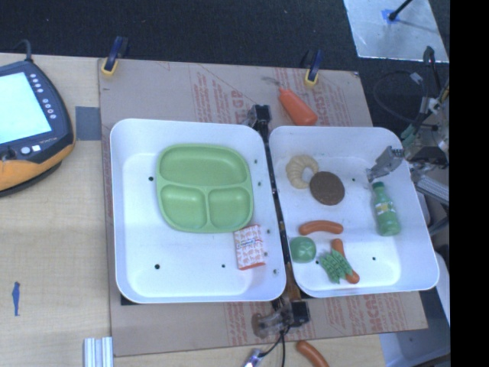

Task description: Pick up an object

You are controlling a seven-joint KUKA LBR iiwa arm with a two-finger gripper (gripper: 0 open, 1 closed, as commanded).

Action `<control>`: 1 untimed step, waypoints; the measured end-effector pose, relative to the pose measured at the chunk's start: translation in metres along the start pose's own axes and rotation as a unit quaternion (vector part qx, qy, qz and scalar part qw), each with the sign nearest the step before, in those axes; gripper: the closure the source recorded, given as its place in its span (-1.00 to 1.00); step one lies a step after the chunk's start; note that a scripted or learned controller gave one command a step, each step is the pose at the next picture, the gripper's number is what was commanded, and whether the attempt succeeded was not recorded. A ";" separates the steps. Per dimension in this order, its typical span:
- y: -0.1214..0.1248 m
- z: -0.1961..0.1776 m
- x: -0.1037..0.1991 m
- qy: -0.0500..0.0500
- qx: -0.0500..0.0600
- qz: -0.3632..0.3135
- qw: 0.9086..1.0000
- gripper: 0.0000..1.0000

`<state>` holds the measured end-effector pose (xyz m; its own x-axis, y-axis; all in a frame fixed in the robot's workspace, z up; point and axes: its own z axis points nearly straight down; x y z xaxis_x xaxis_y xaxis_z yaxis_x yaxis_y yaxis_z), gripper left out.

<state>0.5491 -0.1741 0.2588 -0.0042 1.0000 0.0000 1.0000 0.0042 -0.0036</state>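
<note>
Two white bins sit side by side on the worktop [61,235]. One green bottle [385,209] with a pale label lies in the right bin [416,270], near its right wall, cap toward the far side. The tool [380,167] hangs just beyond that cap; whether it is open or closed cannot be told. Also in this bin: one bagel [302,170], one brown disc [327,188], one sausage [321,227], one green apple [302,249], one carrot [340,262]. The left bin [137,274] holds one green divided plate [205,186] and one packet [249,248].
</note>
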 end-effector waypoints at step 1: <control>0.056 0.091 0.015 0.000 0.002 -0.001 1.000 -1.00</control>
<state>0.6051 -0.1585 0.1673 -0.0058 1.0000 -0.0006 1.0000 0.0058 -0.0068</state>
